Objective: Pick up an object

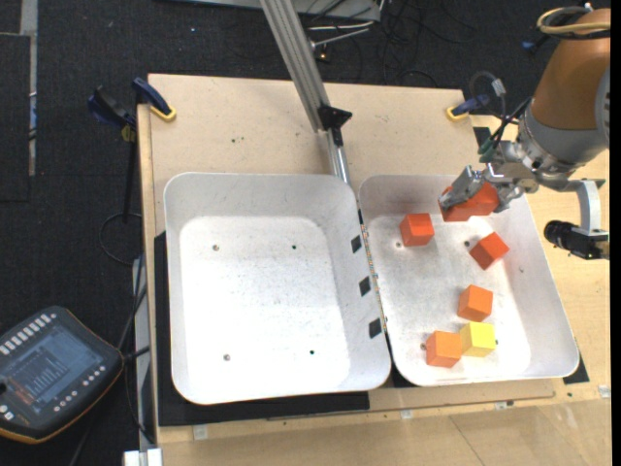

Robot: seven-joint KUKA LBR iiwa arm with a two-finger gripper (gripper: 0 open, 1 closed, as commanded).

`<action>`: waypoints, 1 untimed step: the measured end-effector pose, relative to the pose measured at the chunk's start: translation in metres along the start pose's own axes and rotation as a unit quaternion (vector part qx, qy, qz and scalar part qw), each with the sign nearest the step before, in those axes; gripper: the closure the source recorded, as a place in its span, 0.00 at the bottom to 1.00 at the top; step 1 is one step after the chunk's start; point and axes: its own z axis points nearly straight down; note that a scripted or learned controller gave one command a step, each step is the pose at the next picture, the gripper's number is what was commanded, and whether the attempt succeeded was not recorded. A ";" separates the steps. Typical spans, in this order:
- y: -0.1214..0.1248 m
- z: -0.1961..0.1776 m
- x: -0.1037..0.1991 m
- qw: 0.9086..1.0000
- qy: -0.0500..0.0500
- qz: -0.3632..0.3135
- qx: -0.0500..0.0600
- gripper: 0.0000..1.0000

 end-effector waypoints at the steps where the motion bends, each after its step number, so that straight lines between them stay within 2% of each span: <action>1: -0.008 0.009 0.052 1.000 0.000 0.000 0.001 1.00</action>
